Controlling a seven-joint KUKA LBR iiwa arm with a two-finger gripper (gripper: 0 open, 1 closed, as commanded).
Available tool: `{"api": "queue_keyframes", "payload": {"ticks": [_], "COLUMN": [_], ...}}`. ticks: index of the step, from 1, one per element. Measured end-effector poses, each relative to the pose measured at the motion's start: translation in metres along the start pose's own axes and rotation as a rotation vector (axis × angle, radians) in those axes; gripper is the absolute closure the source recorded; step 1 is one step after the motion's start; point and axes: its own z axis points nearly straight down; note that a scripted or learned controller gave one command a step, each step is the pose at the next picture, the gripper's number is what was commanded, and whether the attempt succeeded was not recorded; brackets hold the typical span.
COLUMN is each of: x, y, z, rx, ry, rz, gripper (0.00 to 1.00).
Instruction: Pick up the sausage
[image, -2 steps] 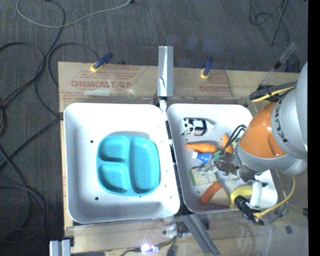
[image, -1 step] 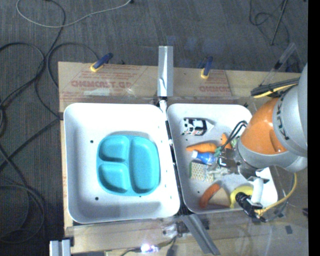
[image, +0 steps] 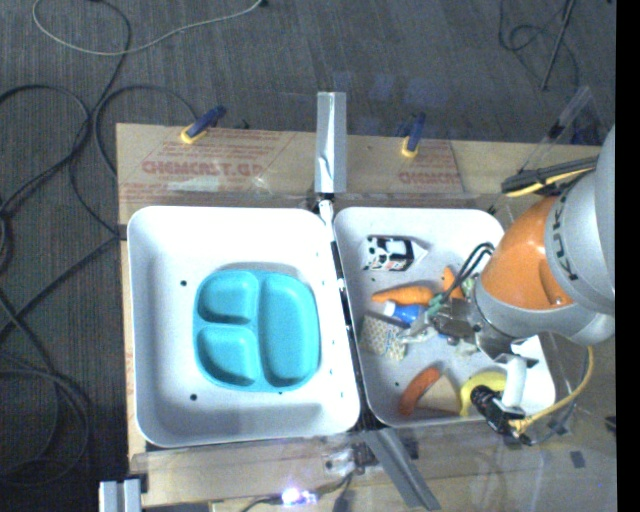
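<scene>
On the left side of the counter (image: 140, 165), which is covered by a brown cardboard sheet with faded red print, stands the left bin (image: 150, 300), shallow, white and smooth with rounded corners. In its middle lies a turquoise tray (image: 258, 327) of glossy plastic, divided in three compartments: two small ones at 9 o'clock and one long one at 3 o'clock. Two clamps with yellow and blue handles (image: 202, 124) (image: 411, 136) grip the far edge of the cardboard, and a grey metal post (image: 329, 145) stands between them, just above the seam of the bins. The right bin (image: 352, 330) holds several things. At its 12 o'clock lies a small black and white object (image: 388, 253). Near the middle there is an orange carrot-like piece (image: 408, 295), and beside it a speckled flat item (image: 381, 338). The sausage (image: 420, 388), a reddish-orange, smooth, slightly curved cylinder, lies at 6 o'clock of this bin, free on the white floor. At its 3 o'clock is a yellow curved object (image: 478, 385). The tool (image: 437, 318) hangs low over the middle of the bin, above the sausage at its 12 o'clock; if it is open or closed I cannot tell. The grey arm with the orange band (image: 530, 265) enters from 3 o'clock.
</scene>
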Motion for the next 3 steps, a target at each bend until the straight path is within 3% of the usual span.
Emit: {"api": "queue_keyframes", "payload": {"ticks": [1, 2, 3], "x": [-0.019, -0.012, -0.011], "y": [0.003, 0.0, 0.005], "z": [0.012, 0.013, -0.001], "rx": [0.01, 0.01, -0.002], "ry": [0.005, -0.003, 0.001], "rz": [0.193, 0.589, 0.586], "gripper": [0.0, 0.0, 1.0]}}
